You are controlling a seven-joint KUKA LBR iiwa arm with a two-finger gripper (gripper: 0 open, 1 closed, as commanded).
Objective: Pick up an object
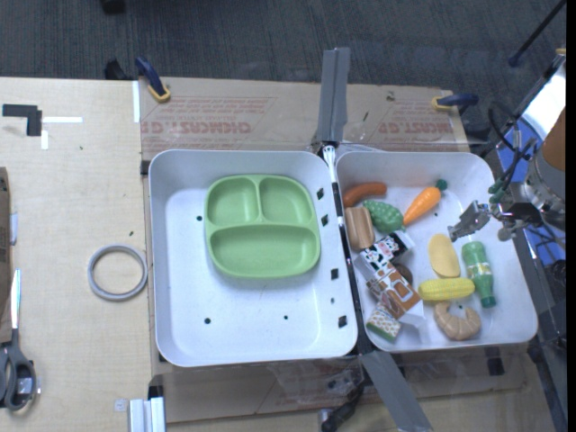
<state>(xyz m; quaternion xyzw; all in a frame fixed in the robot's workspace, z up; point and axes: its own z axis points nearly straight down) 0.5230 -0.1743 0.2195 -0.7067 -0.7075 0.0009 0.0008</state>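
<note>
The right bin [504, 327] holds several toy foods: a red sausage [364, 192], an orange carrot [421, 205], a bumpy green piece [385, 214], a brown block [359, 228], a cow-patterned carton [382, 252], a pale yellow piece [443, 256], a green bottle [477, 273], a yellow corn cob [446, 289], a bagel [457, 320] and small boxes [393, 288]. My gripper [486, 223] hangs over the bin's right side, just above the green bottle's top. It is open, with nothing between its fingers [467, 220].
The left bin [180, 331] holds a green divided plate [263, 225]. A tape ring [118, 271] and scissors [13, 372] lie on the bench at left. Clamps [153, 77] hold cardboard behind the bins. A metal divider [333, 97] rises between them.
</note>
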